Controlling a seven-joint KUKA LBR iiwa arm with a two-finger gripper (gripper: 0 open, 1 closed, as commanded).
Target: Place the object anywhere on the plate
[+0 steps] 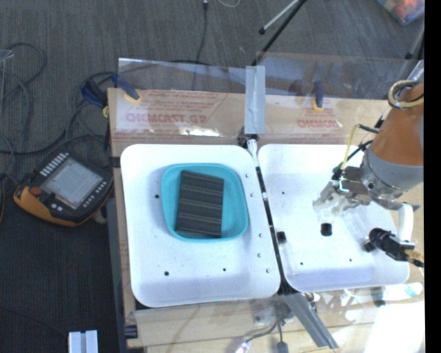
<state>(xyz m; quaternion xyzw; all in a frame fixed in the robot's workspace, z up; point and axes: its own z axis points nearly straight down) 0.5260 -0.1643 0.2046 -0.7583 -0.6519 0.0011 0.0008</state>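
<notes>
You see the block lying flat on the plate in the left bin; the gripper hangs over the right bin, its state indeterminate.

Robotics lab. Grey carpet floor with loose cables, a robot teach pendant lying left of the desk. Desk has cardboard backing, clear plastic sheet taped up with grey tape, blue clamps, two white bins bolted side by side. Tripod legs at top edge.
</notes>
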